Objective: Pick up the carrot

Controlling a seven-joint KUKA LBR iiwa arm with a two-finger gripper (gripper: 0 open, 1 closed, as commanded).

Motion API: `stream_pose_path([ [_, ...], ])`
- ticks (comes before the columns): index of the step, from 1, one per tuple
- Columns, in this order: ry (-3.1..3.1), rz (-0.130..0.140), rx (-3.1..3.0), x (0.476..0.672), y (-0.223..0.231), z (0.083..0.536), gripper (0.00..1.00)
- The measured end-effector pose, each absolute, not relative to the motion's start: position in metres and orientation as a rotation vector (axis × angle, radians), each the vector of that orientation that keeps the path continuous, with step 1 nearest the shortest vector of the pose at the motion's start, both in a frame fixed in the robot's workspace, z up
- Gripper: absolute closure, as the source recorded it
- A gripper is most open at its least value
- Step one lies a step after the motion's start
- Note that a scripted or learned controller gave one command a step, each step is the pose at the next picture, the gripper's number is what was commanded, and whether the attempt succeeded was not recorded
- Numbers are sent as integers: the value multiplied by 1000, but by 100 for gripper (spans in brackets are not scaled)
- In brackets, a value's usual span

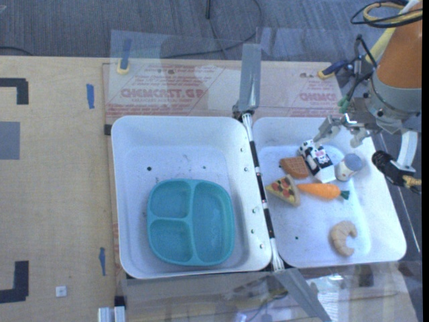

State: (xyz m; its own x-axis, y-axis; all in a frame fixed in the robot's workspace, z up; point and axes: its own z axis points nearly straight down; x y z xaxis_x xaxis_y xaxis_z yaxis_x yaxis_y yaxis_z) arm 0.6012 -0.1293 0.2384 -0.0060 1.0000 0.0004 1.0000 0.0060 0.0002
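Two white bins: the left bin (127, 139) holds one teal tray (191, 221); the right bin (382, 237) holds one carrot (320, 191) (centre), one croissant (344, 237), one pizza slice (283, 190). Pincer (342, 127) open, empty, at the far edge.

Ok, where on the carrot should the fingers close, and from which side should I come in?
Grip the carrot across its orange body near the middle, coming straight down from above. It lies flat and roughly left-right in the right bin, so the fingers should probably straddle its narrow width. Keep toward the green-tipped end: the pizza slice sits right at its other end. The gripper hangs above the bin's far side.
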Motion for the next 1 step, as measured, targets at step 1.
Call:
stream_pose_path([
  [1,-2444,-3,-1979,553,-167,95,0],
])
